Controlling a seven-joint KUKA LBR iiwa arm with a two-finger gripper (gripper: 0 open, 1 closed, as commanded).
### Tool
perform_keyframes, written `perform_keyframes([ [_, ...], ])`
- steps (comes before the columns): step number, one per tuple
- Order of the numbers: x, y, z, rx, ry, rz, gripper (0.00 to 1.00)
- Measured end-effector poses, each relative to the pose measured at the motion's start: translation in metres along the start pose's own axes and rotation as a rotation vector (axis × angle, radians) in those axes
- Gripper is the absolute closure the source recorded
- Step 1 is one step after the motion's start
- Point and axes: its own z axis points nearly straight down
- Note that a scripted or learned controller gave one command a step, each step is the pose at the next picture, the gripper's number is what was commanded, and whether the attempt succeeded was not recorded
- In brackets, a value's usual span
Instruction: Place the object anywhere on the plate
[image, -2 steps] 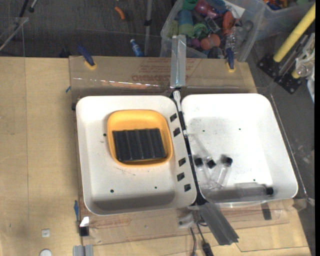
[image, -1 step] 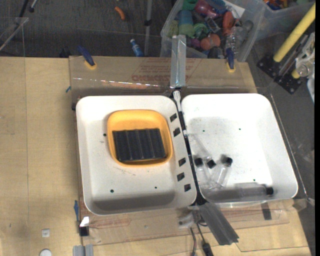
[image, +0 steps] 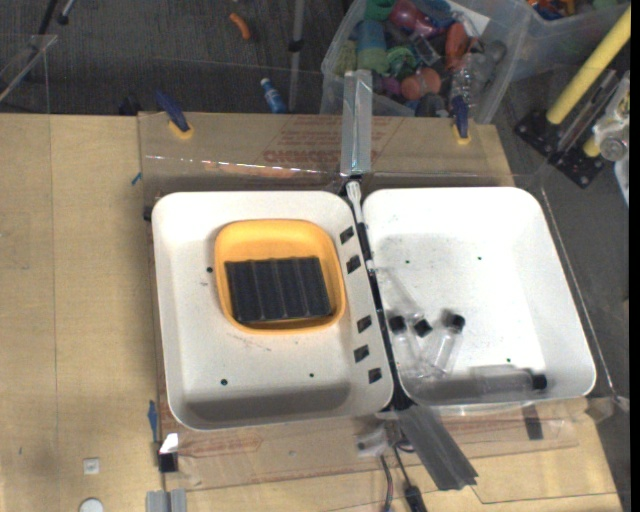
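Note:
An orange square plate (image: 274, 236) with rounded corners sits in the left white bin (image: 186, 310), slightly toward its back. A black ridged rectangular object (image: 278, 289) lies flat on the plate, covering most of its middle and front, with its long side running left to right. Nothing touches it from above.
The right white bin (image: 490, 240) holds several clear tubes with black caps (image: 426, 333) near its front left, and one longer tube (image: 507, 380) along the front wall. Black tabs line the divider (image: 359, 290) between the bins. A clear crate of toys (image: 420, 45) stands behind the bench.

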Motion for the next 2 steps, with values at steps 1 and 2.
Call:
perform_keyframes([
  [1, -0.0006, 0.0003, 0.0000, 0.000, 0.000, -0.093, 1.00],
  [2, -0.0002, 0.0003, 0.0006, -0.003, 0.000, -0.477, 1.00],
])
